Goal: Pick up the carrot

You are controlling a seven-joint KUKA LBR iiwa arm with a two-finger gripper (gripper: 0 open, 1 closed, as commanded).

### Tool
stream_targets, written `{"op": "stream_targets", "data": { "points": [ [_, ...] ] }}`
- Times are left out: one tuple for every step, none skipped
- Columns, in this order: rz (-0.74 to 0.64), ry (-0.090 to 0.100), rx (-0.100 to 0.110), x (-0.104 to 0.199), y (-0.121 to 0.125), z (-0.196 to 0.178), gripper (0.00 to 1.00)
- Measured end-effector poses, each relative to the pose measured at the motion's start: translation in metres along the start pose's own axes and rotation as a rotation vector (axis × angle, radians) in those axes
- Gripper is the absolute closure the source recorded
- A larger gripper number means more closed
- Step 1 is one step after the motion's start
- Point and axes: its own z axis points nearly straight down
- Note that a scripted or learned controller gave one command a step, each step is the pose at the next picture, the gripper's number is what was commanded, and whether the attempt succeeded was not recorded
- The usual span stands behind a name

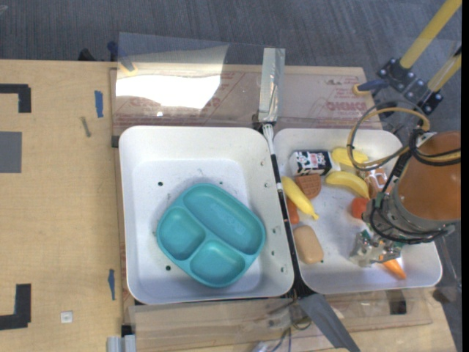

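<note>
**Carrot at near right of right bin, gripper right over it**

Carrot: a small orange piece, lying in the near right corner of the right bin. Only its tip shows clear of the gripper. Looks like toy food, so probably light, stiff and smooth, likely to slip or roll if pinched off-centre. Best hold, in my judgement: across the thick middle, fingers square to its long axis. The bin wall is close on the near side, which leaves little room for a finger there.

Gripper: low in the right bin, just left of and touching or nearly touching the carrot. Finger state: cannot tell, cables and the wrist hide it. Nothing seen between the fingers.

Right bin, crowded:
- two bananas, one left, one far
- bread roll, near left
- dark can, far left
- brown cookie-like piece beside the can
- small red-orange piece mid-bin, partly behind cables

Left bin: one teal tray, three compartments, with nothing in them.
</note>
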Motion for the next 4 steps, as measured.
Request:
{"op": "stream_targets", "data": {
  "points": [
    [-0.166,0.000,-0.006,0.055,-0.021,0.011,1.00],
    [0.055,0.001,0.001,0.008,-0.051,-0.139,1.00],
    [0.058,0.001,-0.010,0.010,-0.048,-0.134,0.00],
    [0.104,0.003,-0.009,0.015,-0.013,0.010,0.00]
  ]
}}
